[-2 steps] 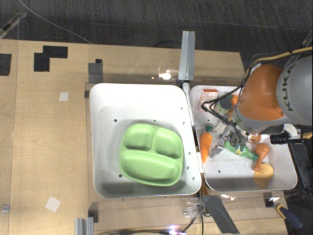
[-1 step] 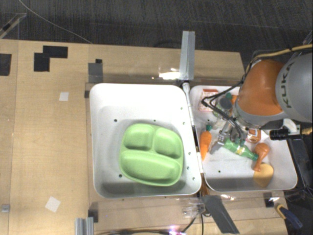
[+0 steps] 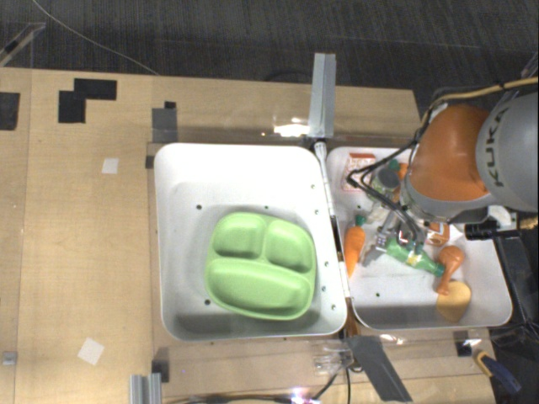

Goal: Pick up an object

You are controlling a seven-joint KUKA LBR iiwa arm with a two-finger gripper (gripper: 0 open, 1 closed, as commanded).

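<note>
Gripper low over toys in the right bin

Gripper [image 3: 389, 241] of the grey arm with the orange band [image 3: 446, 154] sits down inside the right shallow white bin [image 3: 484, 310], near its left half. Whether it is released or clenched cannot be told; cables and the wrist crowd that spot. Just left of the gripper lies an orange plastic carrot with a green top [image 3: 354, 244], close against the bin's left wall. Just right of the gripper, apparently touching it, lies a green plastic bottle-like toy [image 3: 418, 260], tilted down toward the bin's front. Further right in the same bin are a small orange pear-shaped toy [image 3: 450, 264] and, at the front right corner, a pale yellow rounded toy [image 3: 453, 298]. A white card with red print [image 3: 360, 162] rests at the bin's back left corner. Left of this bin, the other shallow white bin [image 3: 181, 225] holds a light green plastic divided tray [image 3: 261, 263], well apart from the gripper, on the wooden worktop [image 3: 76, 251].
</note>
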